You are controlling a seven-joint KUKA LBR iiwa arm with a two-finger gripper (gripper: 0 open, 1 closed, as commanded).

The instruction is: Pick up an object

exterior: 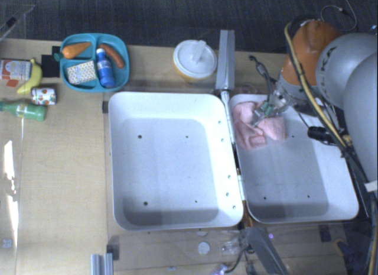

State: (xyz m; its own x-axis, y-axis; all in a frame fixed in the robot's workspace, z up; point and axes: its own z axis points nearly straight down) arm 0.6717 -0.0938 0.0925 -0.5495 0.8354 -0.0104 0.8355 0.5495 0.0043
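Note:
A crumpled pink cloth (255, 128) lies in the far left corner of the right bin (307, 191). My gripper (260, 114) reaches in from the right and is down on the cloth's upper middle, its tips pressed into the folds. The fabric bunches around the tips and hides them. The grey arm with its orange band (313, 40) rises at the upper right.
The left bin (171, 161) sits beside the right one, with a metal divider (225, 61) behind their seam. On the bench behind stand a white lidded cup (195, 60), a blue tray of toy food (94, 62), a banana (31, 78), a small can (44, 96) and a green bottle (23, 110).

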